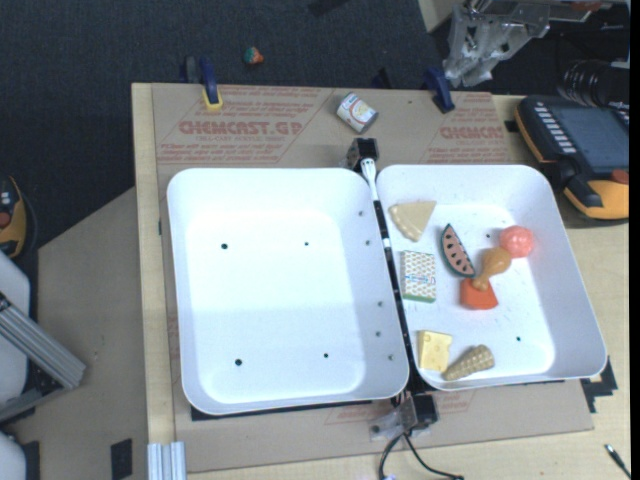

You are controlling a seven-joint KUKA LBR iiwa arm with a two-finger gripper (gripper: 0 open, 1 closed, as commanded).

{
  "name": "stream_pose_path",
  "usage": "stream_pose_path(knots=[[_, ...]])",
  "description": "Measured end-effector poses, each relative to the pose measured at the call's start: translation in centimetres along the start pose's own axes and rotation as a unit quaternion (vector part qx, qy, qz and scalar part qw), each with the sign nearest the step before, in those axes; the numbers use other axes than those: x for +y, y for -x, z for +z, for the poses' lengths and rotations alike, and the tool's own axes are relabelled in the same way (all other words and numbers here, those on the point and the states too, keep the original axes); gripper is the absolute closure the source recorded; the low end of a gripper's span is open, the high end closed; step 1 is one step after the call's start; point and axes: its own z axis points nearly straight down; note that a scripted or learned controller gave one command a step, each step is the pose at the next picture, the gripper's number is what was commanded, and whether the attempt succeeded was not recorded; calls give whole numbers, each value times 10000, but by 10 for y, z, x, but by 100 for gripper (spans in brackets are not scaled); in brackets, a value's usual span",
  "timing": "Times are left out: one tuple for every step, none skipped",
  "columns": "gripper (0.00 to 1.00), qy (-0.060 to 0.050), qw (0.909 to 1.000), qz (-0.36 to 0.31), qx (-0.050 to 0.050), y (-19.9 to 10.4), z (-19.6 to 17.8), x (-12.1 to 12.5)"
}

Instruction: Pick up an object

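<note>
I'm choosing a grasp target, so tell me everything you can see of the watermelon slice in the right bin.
The watermelon slice is a small toy wedge, seemingly plastic: red flesh dotted with dark seeds, with a dark green rind along its curved left edge. It lies flat on the floor of the right white bin, near the middle, long axis running roughly top to bottom. It seems to touch nothing but the bin floor; the pale triangular wedge and orange piece lie close by.

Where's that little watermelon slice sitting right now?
The watermelon slice lies in the right-hand bin, between the tan wedge and the pink ball.
</note>
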Motion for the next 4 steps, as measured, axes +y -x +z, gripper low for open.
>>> stream_pose_path(knots=[[100, -96, 10000, -12, -8, -45, 127, -23], [100, -71, 10000, -47, 0, -165, 202, -32], [100, -43, 10000, -7, 3, -159, 174, -81], [100, -32, 10000, 64, -13, -47, 156, -89]])
